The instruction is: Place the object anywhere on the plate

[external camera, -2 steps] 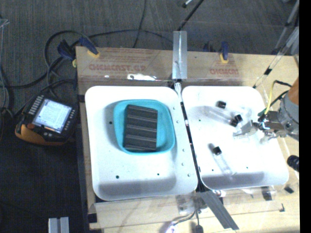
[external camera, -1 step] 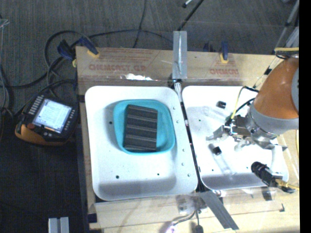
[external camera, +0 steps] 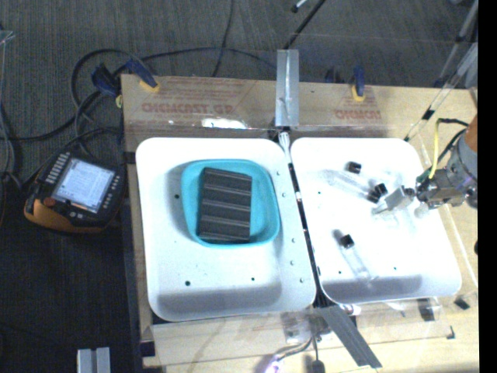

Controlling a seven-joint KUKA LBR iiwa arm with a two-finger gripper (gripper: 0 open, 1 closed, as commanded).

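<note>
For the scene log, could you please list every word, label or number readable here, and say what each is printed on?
Orange print on the left board behind the bins: mirrored and blurred, not readable.
Orange print on the right board: a shorter word, also mirrored and blurred, not readable.
Lit screen of the handheld pendant on the floor: contents too small to read.
Blue plate, dark ridged block, white bins: no text visible.

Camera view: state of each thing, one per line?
Turquoise square plate: in the left white bin, bearing the block.
Dark grey ribbed block: flat on the plate.
Three clear vials with black caps: lying in the right white bin.
Gripper: low over the right bin.
</note>
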